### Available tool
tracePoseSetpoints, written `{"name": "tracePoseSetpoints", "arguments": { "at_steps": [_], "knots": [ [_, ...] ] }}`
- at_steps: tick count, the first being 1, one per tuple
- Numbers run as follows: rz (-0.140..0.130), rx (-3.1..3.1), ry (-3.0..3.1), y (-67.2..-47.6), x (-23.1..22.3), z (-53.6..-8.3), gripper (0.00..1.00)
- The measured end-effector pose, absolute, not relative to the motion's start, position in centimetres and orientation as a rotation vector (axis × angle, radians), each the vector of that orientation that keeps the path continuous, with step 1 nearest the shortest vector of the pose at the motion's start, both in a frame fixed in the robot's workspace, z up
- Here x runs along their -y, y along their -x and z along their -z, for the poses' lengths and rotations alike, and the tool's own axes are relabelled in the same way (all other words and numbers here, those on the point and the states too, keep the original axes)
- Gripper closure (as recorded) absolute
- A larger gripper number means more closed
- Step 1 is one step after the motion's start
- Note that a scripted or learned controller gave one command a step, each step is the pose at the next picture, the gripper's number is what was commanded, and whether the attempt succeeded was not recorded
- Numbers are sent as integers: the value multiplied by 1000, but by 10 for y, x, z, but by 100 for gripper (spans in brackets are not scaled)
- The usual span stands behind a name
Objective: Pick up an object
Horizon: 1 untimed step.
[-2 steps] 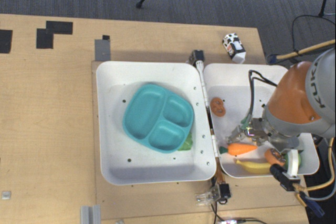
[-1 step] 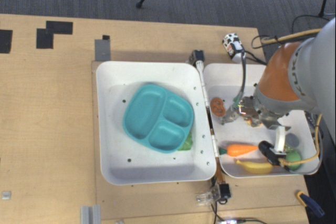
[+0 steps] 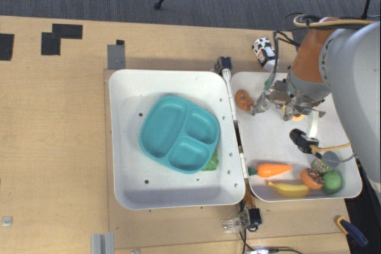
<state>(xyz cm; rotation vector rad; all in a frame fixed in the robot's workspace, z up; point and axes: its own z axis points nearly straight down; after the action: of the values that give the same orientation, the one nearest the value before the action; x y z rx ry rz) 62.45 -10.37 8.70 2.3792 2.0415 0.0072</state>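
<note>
Nothing readable anywhere, honestly. No letters, numbers or logos on the bins (image 3: 119, 146), the teal tray (image 3: 178, 131) or the arm (image 3: 351, 80). Black tape patches on the bench (image 3: 59, 37), but just plain shapes, no print. Black-and-white spotted thing (image 3: 262, 49) by the right bin's far edge, pattern only, no text to make out. Too small and blurry to catch any label on the toy food (image 3: 275, 170).

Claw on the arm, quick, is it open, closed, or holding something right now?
Claw: cannot be told from this view; it sits over the right bin, near the small brown object, with nothing seen in it.
</note>
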Motion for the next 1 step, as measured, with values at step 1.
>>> {"name": "tracePoseSetpoints", "arguments": {
  "at_steps": [1],
  "knots": [
    [-1,-2244,-2194,-669,178,-85,0]
  ]
}}
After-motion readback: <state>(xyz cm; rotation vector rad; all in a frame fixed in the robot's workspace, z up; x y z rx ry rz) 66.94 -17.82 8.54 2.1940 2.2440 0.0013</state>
